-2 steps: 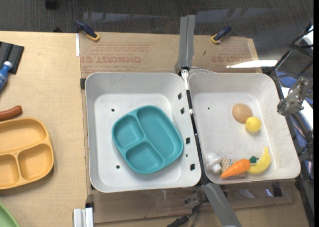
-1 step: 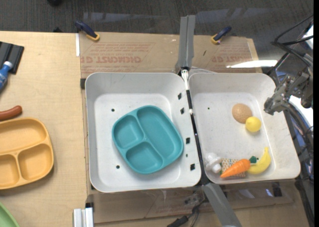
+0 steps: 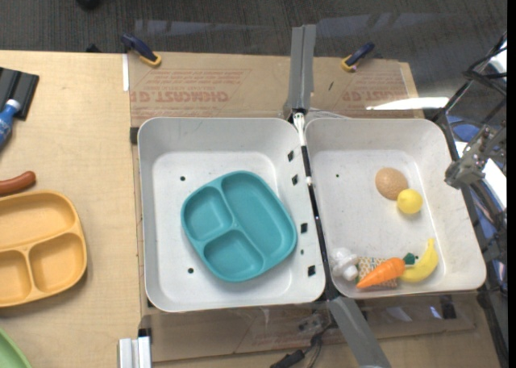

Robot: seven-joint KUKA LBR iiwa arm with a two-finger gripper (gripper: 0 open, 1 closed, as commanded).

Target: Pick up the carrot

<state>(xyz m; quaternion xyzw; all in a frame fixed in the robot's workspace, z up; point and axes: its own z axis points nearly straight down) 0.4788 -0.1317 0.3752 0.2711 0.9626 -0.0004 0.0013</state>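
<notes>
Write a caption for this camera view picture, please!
Carrot lies beside a banana in the right bin; gripper waits at its edge.

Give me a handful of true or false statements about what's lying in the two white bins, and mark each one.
1. The orange toy carrot lies in the right white bin. True.
2. The teal three-compartment plate sits in the right bin. False: it lies in the left white bin.
3. The yellow toy banana lies beside the carrot. True.
4. The small yellow lemon rests on the teal plate. False: it lies in the right bin next to the tan egg.
</notes>
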